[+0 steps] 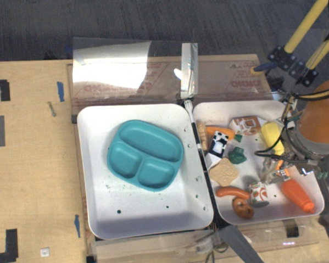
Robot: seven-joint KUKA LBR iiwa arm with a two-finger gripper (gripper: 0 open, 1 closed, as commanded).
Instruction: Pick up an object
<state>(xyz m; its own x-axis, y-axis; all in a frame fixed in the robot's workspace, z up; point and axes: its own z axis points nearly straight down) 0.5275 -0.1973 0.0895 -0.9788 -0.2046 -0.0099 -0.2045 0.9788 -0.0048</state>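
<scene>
Gripper (276,169) hangs low in the right bin (317,211), grip state unclear; best descend squarely beside the orange carrot (297,195).

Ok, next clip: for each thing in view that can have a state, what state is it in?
Teal divided plate: right way up in the left bin, compartments bare.
Right bin: holds a jumble of toy food.
Orange bottle: lying on its side.
Yellow toy: lying loose near the far wall.
Gripper: low over the right bin's toys; grip not discernible.
</scene>
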